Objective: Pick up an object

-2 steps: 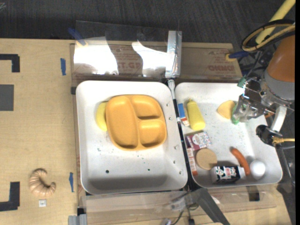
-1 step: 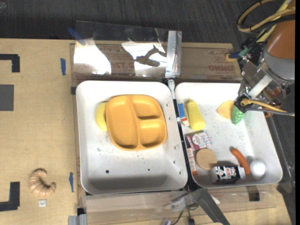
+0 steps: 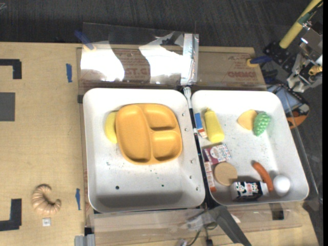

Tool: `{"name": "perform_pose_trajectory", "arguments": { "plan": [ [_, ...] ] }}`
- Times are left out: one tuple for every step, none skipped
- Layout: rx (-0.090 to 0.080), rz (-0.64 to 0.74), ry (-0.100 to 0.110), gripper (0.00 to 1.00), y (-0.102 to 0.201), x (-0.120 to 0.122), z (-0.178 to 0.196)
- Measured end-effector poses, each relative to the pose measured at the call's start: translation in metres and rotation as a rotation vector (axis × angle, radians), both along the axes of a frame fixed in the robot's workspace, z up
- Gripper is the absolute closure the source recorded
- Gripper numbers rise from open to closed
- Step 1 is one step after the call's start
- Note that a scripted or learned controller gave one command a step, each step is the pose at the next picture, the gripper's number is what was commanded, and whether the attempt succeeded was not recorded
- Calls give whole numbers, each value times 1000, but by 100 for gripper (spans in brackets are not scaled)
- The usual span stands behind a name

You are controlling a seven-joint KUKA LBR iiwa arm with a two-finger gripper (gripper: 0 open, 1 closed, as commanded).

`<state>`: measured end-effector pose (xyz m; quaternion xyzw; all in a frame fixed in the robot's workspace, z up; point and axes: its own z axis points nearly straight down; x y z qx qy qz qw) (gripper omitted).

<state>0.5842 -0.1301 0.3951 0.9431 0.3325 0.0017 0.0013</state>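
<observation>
Orange divided tray (image 3: 148, 132) laid flat in left bin. Yellow block (image 3: 213, 126), green grape bunch (image 3: 262, 123), orange sausage (image 3: 261, 173), white ball (image 3: 282, 184) scattered in right bin.

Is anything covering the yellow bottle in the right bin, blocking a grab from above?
Nothing visible lies over the yellow bottle; a small blue item sits close beside it.

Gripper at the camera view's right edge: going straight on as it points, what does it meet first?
Hard to tell: the gripper sits blurred beyond the right white bin's far corner. Straight down, probably dark floor, no object.
</observation>
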Motion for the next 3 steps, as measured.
{"name": "perform_pose_trajectory", "arguments": {
  "plan": [
    [-1, 303, 4, 100, -26, 71, 48],
    [-6, 1009, 1, 100, -33, 83, 54],
    [-8, 1183, 1, 100, -55, 83, 59]
  ]
}}
